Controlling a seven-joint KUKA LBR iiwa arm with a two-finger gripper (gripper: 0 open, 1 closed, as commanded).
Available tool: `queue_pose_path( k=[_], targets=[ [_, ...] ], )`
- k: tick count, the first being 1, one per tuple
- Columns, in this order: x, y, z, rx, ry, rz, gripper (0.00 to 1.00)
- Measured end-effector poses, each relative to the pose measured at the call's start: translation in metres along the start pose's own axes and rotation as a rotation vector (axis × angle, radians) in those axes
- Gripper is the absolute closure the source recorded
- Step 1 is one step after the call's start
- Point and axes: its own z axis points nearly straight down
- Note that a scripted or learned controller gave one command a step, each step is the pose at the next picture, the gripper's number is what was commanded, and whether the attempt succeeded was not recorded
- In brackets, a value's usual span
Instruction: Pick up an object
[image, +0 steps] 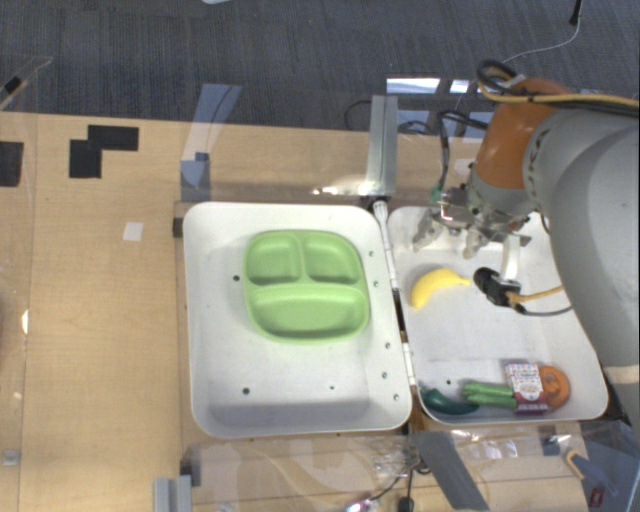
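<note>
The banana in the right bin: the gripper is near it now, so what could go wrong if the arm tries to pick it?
1. The gripper sits above the banana, closer to the bin's back wall, so closing here would likely grab nothing.
2. The banana is curved and smooth, so it may slip or roll out of the grasp.
3. It lies close to the bin's left wall, so a finger may strike the wall.

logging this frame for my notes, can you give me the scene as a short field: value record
left bin: holds a green divided plate
right bin: banana, packet and green tool
banana: yellow, upper part, near the divider
packet: near edge, right
green tool: near edge, left of the packet
gripper: above the bin's far end, beyond the banana
held: nothing visible
</note>
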Motion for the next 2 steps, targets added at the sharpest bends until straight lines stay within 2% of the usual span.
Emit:
queue_pose_path(
  k=[1, 2],
  targets=[
    [0.019, -0.003, -0.118, 0.000, -0.001, -0.298, 0.00],
    [-0.016, -0.029, -0.038, 0.004, 0.000, -0.283, 0.00]
  ],
)
